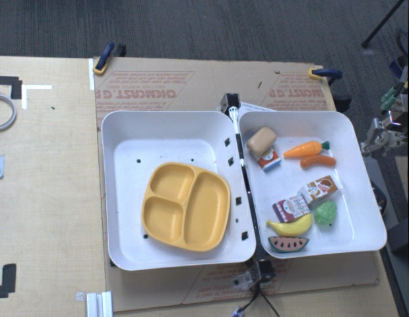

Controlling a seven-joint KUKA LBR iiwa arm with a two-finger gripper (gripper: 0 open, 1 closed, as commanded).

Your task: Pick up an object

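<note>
At left, a tray (186,205) is seen in the left bin (119,177). Toward the near side of the right bin (355,177), a banana (290,226) is laid among 2 carrots (309,153) and cartons (307,200). It is judged light, stiff and smooth, best taken across its middle. Beyond that bin's right rim the gripper (381,137) is seen; its state cannot be told.

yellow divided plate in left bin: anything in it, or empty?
Empty. All three compartments of the yellow divided plate show bare; it lies flat in the left bin.
</note>
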